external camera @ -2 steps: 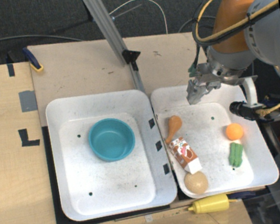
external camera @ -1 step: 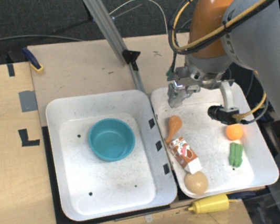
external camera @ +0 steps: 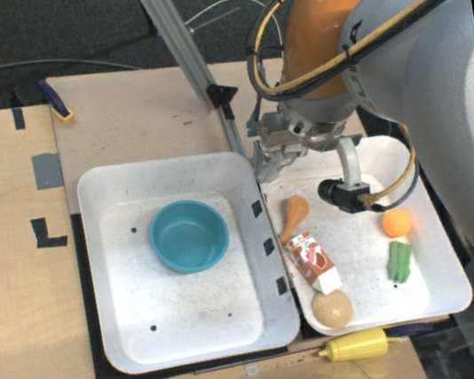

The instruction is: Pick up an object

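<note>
Arm enters from 3 o'clock; orange band sits high over the right bin (external camera: 443, 289). The gripper (external camera: 270, 162) hangs at the bin's 11 o'clock corner, just beside the divide between the bins. Whether the jaws are apart or together: cannot tell from this slant. Nothing seen between them.

Candidates all lie loose in the right bin: drumstick toy (external camera: 293, 214) nearest, at roughly 5 o'clock from the gripper; a red-and-white carton (external camera: 312, 262) below it; a tan ball (external camera: 333, 308) at the bin's 7 o'clock; an orange ball (external camera: 396, 222) and a green piece (external camera: 399, 260) toward 3 o'clock. Judgement: spread-out items favour a top-down grasp; the drumstick toy looks the likeliest target.

Left bin (external camera: 122, 338) holds a teal bowl (external camera: 190, 234). A yellow bottle (external camera: 357, 346) lies on the tabletop (external camera: 23, 310) outside the bins, at 6 o'clock.
</note>
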Action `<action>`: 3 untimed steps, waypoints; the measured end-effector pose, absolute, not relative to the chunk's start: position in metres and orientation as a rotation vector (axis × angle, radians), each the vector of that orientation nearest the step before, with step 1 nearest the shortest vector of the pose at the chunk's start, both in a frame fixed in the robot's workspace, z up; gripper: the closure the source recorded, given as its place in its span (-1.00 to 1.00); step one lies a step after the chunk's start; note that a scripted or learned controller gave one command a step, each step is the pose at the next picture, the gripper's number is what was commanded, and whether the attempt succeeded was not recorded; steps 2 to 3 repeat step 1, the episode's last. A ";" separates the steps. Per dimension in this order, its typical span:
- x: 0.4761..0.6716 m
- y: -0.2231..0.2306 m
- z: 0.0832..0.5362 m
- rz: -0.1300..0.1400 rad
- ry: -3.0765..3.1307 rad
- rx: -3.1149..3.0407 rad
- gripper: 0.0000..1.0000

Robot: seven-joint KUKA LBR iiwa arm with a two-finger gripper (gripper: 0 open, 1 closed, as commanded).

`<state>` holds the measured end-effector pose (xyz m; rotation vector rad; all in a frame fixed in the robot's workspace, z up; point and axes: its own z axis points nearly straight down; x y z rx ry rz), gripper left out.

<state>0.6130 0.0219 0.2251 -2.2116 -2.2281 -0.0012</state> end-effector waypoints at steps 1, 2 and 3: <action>0.612 0.082 0.231 0.000 -2.229 -2.211 1.00; 0.612 0.082 0.231 0.000 -2.229 -2.211 1.00; 0.612 0.082 0.231 0.000 -2.229 -2.211 1.00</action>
